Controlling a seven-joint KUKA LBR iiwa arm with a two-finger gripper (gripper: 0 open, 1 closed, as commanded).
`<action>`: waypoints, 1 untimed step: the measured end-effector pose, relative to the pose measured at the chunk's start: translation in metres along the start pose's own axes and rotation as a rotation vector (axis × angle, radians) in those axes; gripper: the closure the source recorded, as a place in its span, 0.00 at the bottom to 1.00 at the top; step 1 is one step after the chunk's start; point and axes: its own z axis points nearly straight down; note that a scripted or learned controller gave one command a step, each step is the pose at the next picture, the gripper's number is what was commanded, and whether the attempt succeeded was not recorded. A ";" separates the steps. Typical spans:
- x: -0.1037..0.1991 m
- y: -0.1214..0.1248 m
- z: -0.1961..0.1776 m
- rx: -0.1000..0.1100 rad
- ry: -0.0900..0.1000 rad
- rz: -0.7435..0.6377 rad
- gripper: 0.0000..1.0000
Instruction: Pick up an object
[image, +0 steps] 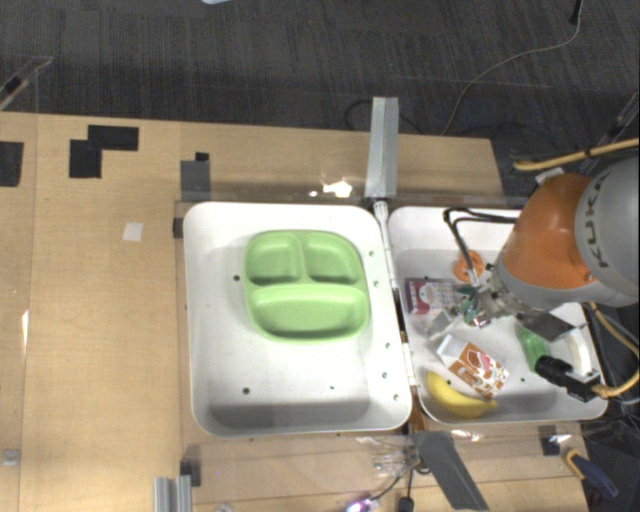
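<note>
- Camera view: the grey arm with the orange band (545, 245) reaches into the right white bin (425, 228), its gripper (478, 305) low among the clutter; whether it is open or closed cannot be told.
- At the gripper's 7 o'clock lies a yellow banana (458, 397), touching an orange-and-white snack packet (478, 368).
- At its 9 o'clock lies a pink-and-white wrapper (428, 296).
- The left white bin (215, 300) holds a green three-compartment plastic tray (303, 283).

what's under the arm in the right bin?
Around the arm in the right bin lie a banana, an orange-and-white packet, a pink-and-white packet and a green item. The wrist covers whatever sits directly beneath it.
</note>
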 end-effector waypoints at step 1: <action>-0.031 0.069 0.003 0.007 0.002 0.120 0.00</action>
